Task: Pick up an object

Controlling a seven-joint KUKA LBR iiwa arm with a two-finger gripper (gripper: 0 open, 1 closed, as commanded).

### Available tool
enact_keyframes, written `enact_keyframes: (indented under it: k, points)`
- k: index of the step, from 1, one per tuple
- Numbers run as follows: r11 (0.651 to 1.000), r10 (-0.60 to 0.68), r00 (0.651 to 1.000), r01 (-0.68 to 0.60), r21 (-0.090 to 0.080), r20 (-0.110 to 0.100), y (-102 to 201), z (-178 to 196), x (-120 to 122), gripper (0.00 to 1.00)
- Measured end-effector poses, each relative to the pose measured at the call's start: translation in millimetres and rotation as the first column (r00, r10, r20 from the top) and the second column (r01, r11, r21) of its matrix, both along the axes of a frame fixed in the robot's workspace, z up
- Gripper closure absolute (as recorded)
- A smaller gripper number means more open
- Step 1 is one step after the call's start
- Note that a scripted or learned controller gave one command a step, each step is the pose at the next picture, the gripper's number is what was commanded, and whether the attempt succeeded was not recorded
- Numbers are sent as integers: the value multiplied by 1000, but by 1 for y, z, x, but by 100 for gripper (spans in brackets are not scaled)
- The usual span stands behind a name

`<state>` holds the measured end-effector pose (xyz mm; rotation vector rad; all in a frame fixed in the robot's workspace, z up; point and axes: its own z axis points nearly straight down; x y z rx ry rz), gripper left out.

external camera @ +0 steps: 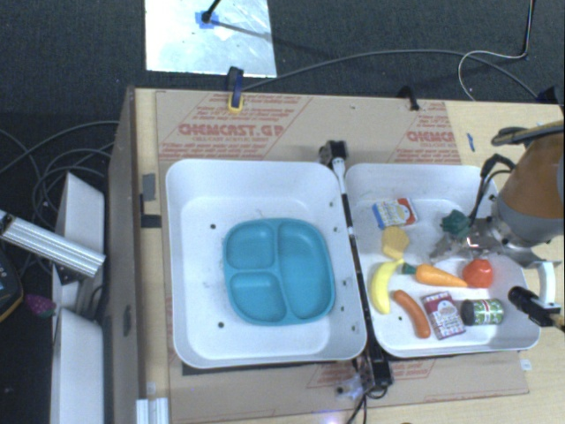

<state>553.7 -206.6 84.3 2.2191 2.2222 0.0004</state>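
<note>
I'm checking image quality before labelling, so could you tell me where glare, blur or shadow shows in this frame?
In the camera view, the foil sheet above the bench glares brightly; the gripper is soft and hard to read against the right bin; the blue plate and banana are sharp, with only faint shadows.

Wooden bench (291, 117) topped with printed cardboard, two white bins side by side, left bin (199, 193), right bin (424, 179)

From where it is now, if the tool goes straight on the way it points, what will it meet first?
The tool points left and downward into the right bin. Probably the carrot comes first, just below its tip, with the tomato beside it; depth is unclear from this slanted view.
</note>
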Motion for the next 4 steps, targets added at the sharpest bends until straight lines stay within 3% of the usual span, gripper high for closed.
enact_keyframes:
  k: [1, 2, 3, 4]
  points:
    - [1000, 3, 1000, -3, 0, 3, 1, 1, 86, 0]
    - [1000, 5, 1000, -5, 2, 3, 72, 7, 116, 0]
    - [1000, 1, 1000, -1, 1, 0, 113, 0, 56, 0]
    - [1000, 0, 1000, 0, 1, 0, 112, 0, 21, 0]
